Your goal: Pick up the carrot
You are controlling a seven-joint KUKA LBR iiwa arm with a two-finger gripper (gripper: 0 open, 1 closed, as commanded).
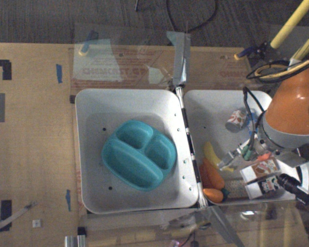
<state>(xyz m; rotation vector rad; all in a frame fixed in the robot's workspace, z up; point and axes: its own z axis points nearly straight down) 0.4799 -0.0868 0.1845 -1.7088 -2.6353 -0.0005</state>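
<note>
Low in the right bin [216, 104], we should bring our gripper [236, 157], finger state unclear, squarely over the carrot [213, 175] beside the banana [211, 153].

plate [139, 154] in L bin [87, 107], carrot [212, 175] in R bin [206, 104]

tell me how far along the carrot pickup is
Done: the arm is lowered into the right bin, its gripper just right of the carrot. In hand: nothing visibly. Left: grasp and lift; the carrot lies on the bin floor beside the banana, by the left wall.
</note>
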